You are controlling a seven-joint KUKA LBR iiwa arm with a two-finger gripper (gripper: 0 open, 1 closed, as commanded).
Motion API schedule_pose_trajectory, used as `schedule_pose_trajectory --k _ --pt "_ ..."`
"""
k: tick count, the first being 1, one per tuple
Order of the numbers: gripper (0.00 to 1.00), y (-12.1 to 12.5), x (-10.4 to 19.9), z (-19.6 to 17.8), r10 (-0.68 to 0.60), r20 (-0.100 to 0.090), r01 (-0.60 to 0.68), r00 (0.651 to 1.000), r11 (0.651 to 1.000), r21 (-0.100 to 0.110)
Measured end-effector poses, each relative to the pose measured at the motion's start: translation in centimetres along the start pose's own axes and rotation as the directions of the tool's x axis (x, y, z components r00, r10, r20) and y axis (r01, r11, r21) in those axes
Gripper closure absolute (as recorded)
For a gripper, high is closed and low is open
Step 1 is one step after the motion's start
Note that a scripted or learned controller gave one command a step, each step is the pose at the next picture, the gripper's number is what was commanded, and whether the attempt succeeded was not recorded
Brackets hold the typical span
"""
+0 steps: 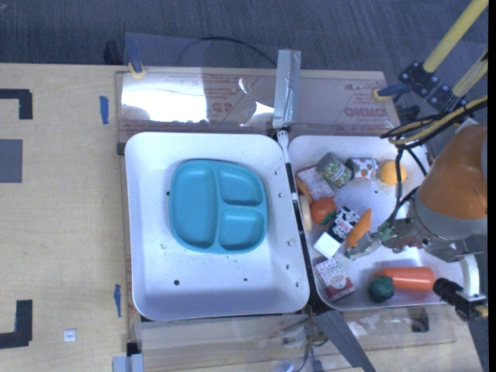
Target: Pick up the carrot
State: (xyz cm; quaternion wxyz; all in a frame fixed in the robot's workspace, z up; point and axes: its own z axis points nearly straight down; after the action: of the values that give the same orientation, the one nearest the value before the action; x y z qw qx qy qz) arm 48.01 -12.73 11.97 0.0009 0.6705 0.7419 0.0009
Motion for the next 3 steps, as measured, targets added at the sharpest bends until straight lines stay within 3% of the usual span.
schedule_pose_trajectory --k 1,2,3 --pt "0.0 5.0 0.0 0.8 -0.254 0.002 0.254 0.967 0.967 0.0" --pt "0.0 0.4 1.8 3.2 -0.123 0.003 0.123 0.992 0.992 -0.005" --pt "0.0 4.2 2.1 3.3 0.505 0.0 -0.505 0.863 0.863 -0.001"
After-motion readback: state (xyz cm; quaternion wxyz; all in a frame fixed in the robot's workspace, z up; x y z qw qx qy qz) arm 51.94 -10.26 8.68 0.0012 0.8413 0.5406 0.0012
